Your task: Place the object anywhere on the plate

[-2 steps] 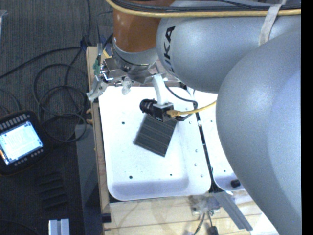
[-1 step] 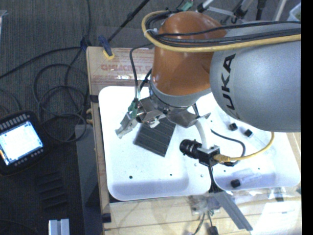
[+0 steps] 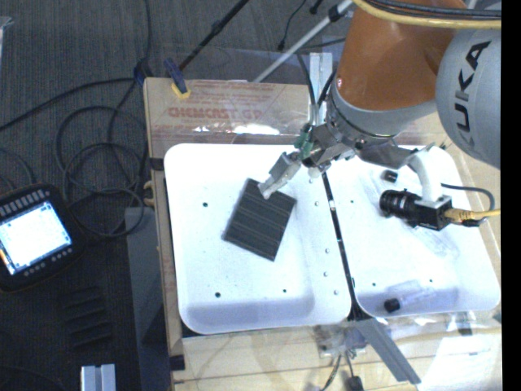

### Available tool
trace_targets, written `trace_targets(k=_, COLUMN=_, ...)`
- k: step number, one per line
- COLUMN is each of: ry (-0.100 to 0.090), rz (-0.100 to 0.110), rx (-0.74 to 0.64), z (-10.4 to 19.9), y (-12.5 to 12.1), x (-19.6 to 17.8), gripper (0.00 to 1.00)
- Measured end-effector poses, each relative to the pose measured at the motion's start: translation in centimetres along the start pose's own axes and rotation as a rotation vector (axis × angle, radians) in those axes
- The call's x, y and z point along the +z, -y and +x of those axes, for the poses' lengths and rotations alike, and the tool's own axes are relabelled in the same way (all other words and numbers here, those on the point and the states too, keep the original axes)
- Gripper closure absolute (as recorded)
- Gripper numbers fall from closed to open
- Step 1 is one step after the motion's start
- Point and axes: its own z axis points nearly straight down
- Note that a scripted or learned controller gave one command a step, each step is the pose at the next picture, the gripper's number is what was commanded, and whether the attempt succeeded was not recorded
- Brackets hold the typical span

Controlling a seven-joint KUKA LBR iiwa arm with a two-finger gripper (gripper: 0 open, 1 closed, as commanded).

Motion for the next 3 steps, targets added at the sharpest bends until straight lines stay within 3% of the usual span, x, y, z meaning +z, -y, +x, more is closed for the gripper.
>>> trace_targets(k=1, ry=0.0, rz=0.001, rx=0.107, z=-4.3, y=1.8, x=-2.3, gripper=0.0)
trace_targets(k=2, ry=-0.002, rz=0.003, rx=0.086, z=4.0, y=-1.5, x=1.6, gripper=0.0)
trace_targets(k=3, ry=-0.001, rz=0.001, rx=-0.106, z=5.9, y=-8.4, x=0.1, gripper=0.0)
